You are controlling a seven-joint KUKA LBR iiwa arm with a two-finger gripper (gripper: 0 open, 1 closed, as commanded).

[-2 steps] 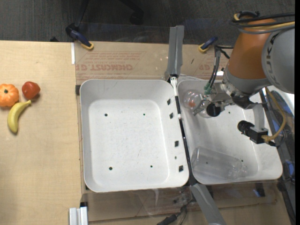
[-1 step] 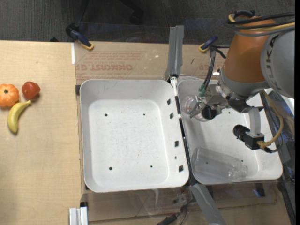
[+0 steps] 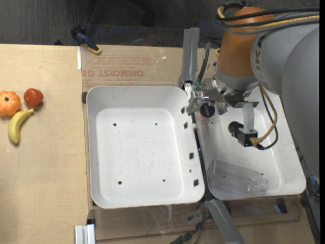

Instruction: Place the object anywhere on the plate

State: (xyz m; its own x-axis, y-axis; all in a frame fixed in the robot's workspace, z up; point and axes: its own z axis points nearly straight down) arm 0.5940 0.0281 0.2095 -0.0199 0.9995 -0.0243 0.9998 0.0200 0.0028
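A grey KUKA arm with an orange band reaches in over the right bin, its tool low near that bin's upper left corner, hard by the wall shared with the left bin; whether the tool is apart or together cannot be told from above, and nothing can be made out in its hold. The task's likely object, a clear plastic item, lies flat in the right bin's lower half, well apart from the tool; no plate can be made out. A good pick probably calls for moving toward the lower half, centring over the faint item and descending squarely; clear plastic may slip. Fruit rests on the bench.
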